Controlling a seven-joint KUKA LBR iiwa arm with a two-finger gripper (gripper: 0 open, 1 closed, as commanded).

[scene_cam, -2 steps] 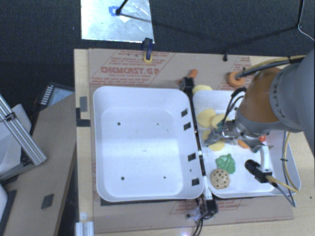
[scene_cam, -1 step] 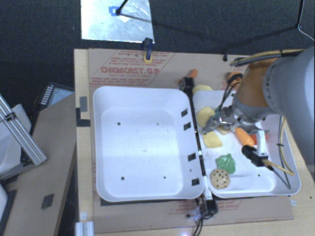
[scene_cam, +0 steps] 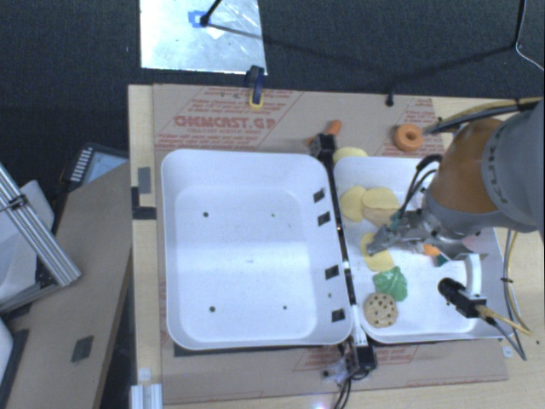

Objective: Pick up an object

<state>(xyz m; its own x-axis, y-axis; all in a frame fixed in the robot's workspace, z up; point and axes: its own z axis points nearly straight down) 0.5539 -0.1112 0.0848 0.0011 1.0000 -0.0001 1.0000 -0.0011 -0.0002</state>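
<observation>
Gripper (scene_cam: pixel 387 237): low inside the right bin (scene_cam: pixel 417 318), at the end of the grey arm (scene_cam: pixel 502 173). Whether it is apart or together cannot be told from this slant.
Likely target: yellow piece (scene_cam: pixel 371 247), flat on the bin floor near the wall shared with the left bin (scene_cam: pixel 247 169). It sits right at the gripper's tip, and whether they touch is unclear.
Neighbours: two yellow discs (scene_cam: pixel 366 201) just behind it, green piece (scene_cam: pixel 390 281) just in front, cookie (scene_cam: pixel 381 309) nearer the front wall, small orange bit (scene_cam: pixel 433 250) beside the wrist.
Outside the bins: doughnut (scene_cam: pixel 409 137) on the bench, well apart.
Step in hand: probably the descent or the closing on the yellow piece.
Doing it well: centre over the piece, go down until near the floor, close across its narrow width, then lift straight up.
Risk: the piece looks thin and flat, so it may slide out. The green piece is close enough to be nudged or caught too.
</observation>
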